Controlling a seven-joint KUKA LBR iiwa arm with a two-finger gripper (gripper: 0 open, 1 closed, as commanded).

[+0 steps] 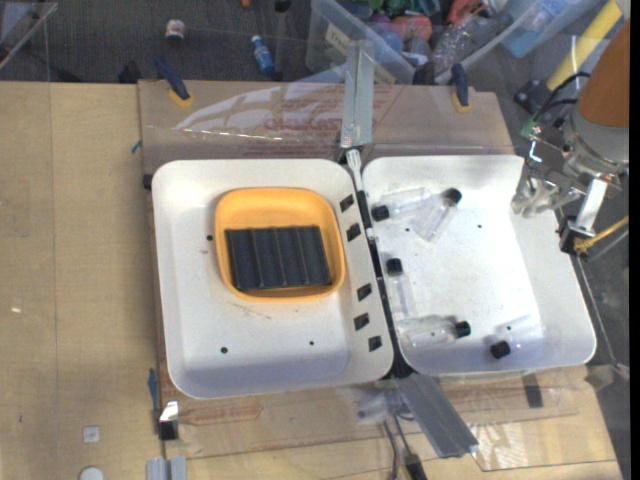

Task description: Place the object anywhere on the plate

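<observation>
Tool point(560, 203) at 3 o'clock over right bin point(560, 298); grip state cannot be told. Clear bottles point(425, 208) risk slipping short of plate point(280, 203).

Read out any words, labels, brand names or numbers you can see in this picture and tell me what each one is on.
No text can be read here.
Reddish printing shows on the clear plastic sheet behind the bins, too blurred to read.
The clear bottles in the right bin show no legible label.
The orange plate and the dark ridged block on it carry no markings.
The toy tub at the top shows none either.
</observation>
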